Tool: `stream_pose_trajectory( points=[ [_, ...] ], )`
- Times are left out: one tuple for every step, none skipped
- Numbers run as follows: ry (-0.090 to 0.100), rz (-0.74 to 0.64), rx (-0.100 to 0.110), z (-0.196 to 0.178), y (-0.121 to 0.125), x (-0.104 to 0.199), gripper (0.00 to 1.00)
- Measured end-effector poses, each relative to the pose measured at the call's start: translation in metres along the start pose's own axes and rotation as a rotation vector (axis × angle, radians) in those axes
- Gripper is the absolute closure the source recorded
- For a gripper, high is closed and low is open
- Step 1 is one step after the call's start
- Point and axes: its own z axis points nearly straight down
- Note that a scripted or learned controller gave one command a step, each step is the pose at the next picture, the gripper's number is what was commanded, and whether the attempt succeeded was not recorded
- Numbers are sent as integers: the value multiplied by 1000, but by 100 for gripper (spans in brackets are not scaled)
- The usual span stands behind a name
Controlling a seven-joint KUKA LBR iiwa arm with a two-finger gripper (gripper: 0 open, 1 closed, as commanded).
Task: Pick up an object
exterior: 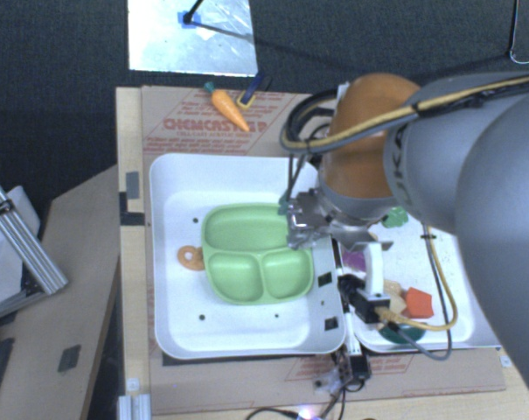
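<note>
Camera view puts the gripper (306, 226) mid-frame at the green divided plate's (251, 252) right rim, likely seeking an edge grasp; its grip state cannot be told.

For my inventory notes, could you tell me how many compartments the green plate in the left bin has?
3: green plate shows one wide compartment at the back and two smaller ones in front; the arm hides its right edge.

Bench (133, 322) with two bins (172, 261)

Grey arm (474, 156), orange band (369, 134), yellow cable (439, 278)
</note>
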Motion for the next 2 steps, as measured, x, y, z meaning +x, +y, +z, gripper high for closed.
stream_pose_trajectory(
  points=[
    [-3,11,2,2,-8,-8,100],
    [-2,7,-2,-18,-6,-11,100]
  ],
)
